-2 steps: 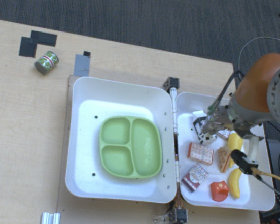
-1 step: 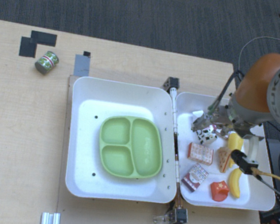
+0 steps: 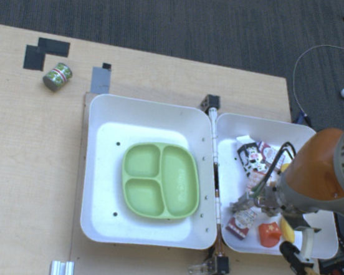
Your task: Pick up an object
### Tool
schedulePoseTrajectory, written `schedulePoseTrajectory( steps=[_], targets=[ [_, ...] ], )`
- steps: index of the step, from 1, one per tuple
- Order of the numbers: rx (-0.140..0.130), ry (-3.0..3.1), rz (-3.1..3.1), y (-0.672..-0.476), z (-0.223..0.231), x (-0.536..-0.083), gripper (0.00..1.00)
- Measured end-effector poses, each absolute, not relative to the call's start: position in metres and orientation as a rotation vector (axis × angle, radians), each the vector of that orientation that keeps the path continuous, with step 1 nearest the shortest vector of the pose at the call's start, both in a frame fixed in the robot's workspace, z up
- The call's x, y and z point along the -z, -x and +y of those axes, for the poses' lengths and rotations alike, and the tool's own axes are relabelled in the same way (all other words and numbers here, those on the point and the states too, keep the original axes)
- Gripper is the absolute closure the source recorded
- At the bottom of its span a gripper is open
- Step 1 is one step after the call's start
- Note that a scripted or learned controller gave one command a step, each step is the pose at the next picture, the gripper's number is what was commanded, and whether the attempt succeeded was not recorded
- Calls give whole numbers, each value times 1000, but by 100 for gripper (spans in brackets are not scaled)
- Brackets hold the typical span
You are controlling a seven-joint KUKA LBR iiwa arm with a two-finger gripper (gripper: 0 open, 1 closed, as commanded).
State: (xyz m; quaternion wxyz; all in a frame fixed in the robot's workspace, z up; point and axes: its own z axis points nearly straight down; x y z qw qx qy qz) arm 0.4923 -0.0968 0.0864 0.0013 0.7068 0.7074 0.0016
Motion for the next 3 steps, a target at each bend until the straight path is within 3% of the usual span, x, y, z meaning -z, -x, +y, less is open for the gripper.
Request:
schedulePoseTrajectory(
  steps=[1,2,3],
  targets=[
    [-13,-2213,2218,-495,-96,-98,100],
    [-13,-2213,2218,-495,-96,-98,0],
    [-18,-2210,2217,-497,-96,-108,100]
  ],
)
